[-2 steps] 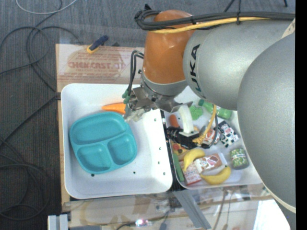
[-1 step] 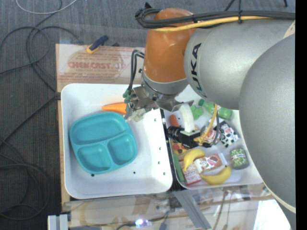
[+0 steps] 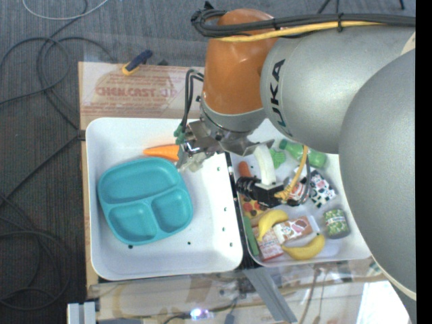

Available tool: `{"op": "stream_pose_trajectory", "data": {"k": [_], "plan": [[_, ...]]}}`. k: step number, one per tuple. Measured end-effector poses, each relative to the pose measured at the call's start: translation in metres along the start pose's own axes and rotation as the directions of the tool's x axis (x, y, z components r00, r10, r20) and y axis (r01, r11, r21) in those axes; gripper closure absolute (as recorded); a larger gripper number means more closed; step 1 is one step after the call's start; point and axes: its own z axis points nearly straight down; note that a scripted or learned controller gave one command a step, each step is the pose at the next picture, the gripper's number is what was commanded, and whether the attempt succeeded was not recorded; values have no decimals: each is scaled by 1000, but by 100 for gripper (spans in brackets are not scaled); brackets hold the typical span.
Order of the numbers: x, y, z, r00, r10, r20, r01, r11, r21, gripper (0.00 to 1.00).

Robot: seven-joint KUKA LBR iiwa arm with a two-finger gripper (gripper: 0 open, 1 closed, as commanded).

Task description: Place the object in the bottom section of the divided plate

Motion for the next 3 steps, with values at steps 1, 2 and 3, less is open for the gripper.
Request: {"op": "stream_pose_trajectory", "data": {"k": [1, 2, 3], "plan": [[12, 39, -42, 993, -122, 5, 122, 992, -31, 100], [52, 6, -9, 993, -122, 4, 122, 992, -29, 100], [73, -15, 11, 999, -37, -2, 36, 999, -29, 100]]}}
